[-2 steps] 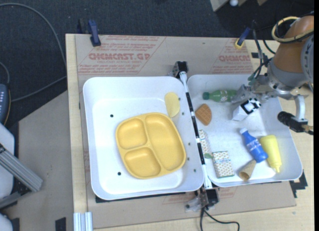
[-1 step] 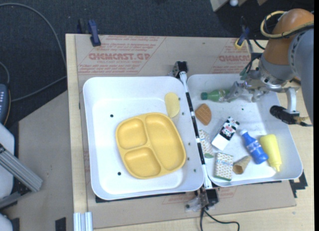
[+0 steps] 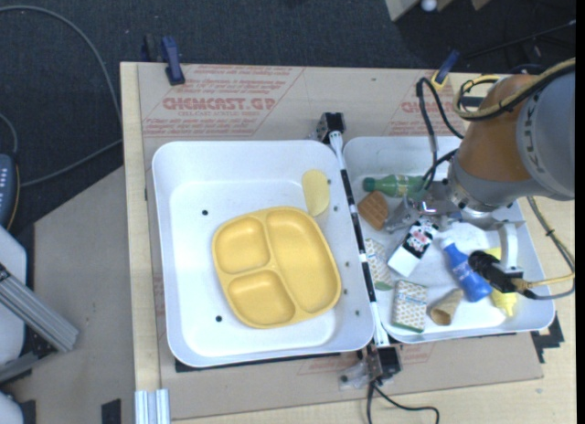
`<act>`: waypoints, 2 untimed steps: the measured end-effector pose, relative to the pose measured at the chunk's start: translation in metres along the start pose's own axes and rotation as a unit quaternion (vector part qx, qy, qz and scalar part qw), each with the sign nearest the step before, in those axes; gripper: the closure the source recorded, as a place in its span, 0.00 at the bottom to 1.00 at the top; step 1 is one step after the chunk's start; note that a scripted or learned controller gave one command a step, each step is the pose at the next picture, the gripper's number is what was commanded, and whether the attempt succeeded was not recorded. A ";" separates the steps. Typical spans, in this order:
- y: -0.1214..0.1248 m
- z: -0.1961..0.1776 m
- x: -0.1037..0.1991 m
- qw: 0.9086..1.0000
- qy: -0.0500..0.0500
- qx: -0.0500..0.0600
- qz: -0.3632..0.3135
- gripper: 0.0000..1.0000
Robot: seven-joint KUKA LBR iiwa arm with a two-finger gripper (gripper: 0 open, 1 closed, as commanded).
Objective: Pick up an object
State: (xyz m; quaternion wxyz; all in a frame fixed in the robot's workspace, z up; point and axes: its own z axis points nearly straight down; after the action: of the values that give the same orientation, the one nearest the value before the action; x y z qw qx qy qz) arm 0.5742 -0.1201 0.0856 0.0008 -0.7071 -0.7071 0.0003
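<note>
The right bin (image 3: 384, 150) holds several small objects. A green bottle (image 3: 395, 184) lies at its back left, with a brown wafer-like piece (image 3: 373, 209) in front of it. A white carton with black and red print (image 3: 411, 249) sits mid-bin, and a blue bottle (image 3: 464, 271) lies to its right. My gripper (image 3: 413, 215) is low in this bin, between the green bottle and the white carton, just right of the brown piece. The grey arm with its orange band (image 3: 494, 148) hides the bin's back right part.
At the right bin's front lie a patterned packet (image 3: 409, 305), a tan cone (image 3: 446, 305) and a yellow item (image 3: 505, 300). The left bin (image 3: 183, 168) holds a yellow divided tray (image 3: 274, 267) and a small pale yellow piece (image 3: 316, 191) by its right wall.
</note>
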 end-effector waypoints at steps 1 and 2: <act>-0.024 0.001 -0.009 1.000 0.000 0.000 0.000 0.00; -0.022 -0.010 -0.008 1.000 0.000 -0.003 0.001 1.00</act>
State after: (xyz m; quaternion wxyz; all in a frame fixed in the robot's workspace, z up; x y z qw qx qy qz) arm 0.5523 -0.1284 0.0952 -0.0014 -0.7075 -0.7067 -0.0015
